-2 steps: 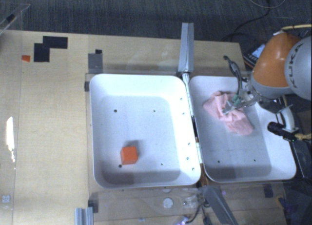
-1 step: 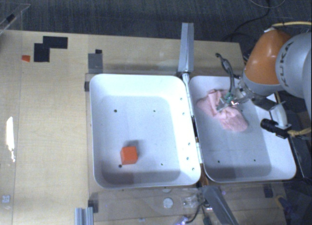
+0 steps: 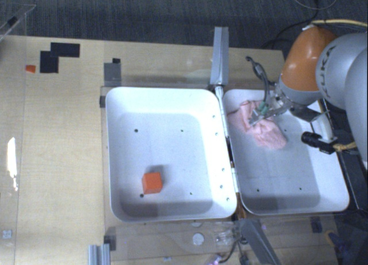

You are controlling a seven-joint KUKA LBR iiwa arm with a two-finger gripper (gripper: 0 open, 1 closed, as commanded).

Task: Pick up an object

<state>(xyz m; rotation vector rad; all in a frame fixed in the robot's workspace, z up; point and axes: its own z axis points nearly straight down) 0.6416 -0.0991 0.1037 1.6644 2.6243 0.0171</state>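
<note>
A pink cloth (image 3: pixel 261 127) is seen crumpled in the upper left of the right bin (image 3: pixel 299 192). The tool (image 3: pixel 264 110) is set down on the cloth's upper part; whether it is apart or together cannot be told. An orange block (image 3: pixel 152 183) lies in the left bin (image 3: pixel 167 106), lower left.

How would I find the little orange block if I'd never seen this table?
Look at the left white bin. Near its front, left of the middle, sits the orange block, alone. The pink cloth in the right bin is soft and pale; the block is small and square.
</note>
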